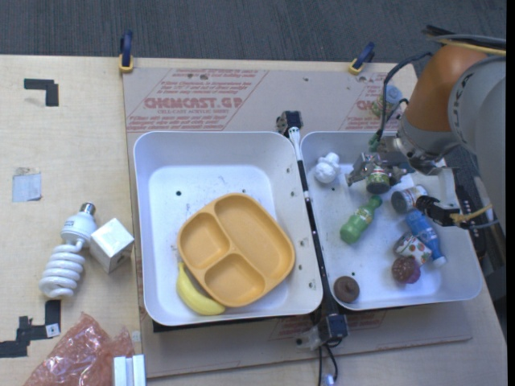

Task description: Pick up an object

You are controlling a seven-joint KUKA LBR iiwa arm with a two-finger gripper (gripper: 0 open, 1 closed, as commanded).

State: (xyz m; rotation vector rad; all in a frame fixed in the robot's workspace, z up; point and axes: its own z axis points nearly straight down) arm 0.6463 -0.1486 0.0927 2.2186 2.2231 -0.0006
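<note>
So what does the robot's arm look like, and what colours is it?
The arm is fat and rounded, mostly grey, with a shiny orange band above the wrist. Thin black cables loop around it. At its tip sits a small gripper of silver metal and dark parts.

The banana (pixel 195 294) in the left bin (pixel 153 240) is largely covered by the yellow divided plate (pixel 235 250); only one curved end is seen below the plate's rim. The arm (pixel 459 95) is cut off by the right edge. The fingertips of the gripper (pixel 372 171) are too small and cluttered to be made out, and whether anything is touched by them cannot be told. The red netting (pixel 76 356) is cut off by the bottom edge, as is the white block (pixel 129 370) beside it. The print on the blue bottle (pixel 424 236) is too small to be read.
</note>
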